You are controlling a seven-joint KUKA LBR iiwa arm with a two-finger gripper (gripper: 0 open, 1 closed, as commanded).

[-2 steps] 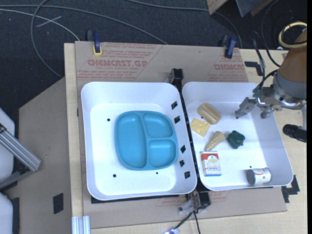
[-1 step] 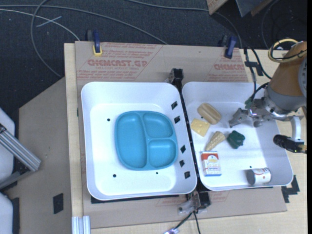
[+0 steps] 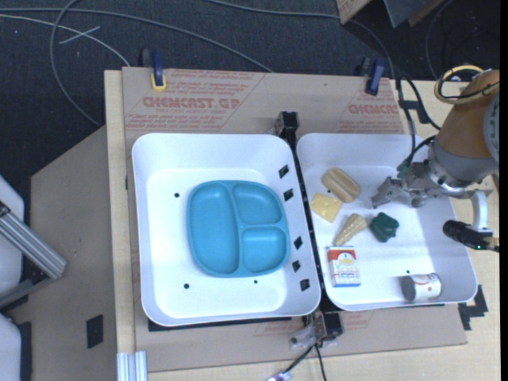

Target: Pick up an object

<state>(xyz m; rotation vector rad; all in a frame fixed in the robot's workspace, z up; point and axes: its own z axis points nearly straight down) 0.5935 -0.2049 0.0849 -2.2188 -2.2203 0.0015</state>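
Open floor is left along the right bin's (image 3: 444, 248) right side; food items (image 3: 341, 209) are crowded leftward.

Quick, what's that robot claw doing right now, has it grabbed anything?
Gripper: open, holding nothing; its fingers spread apart above the right bin, just over the dark green toy.

The desk (image 3: 198, 94), a board with red lettering, carries two white bins: one (image 3: 151, 236) at nine o'clock, the other (image 3: 452, 248) at three, touching.
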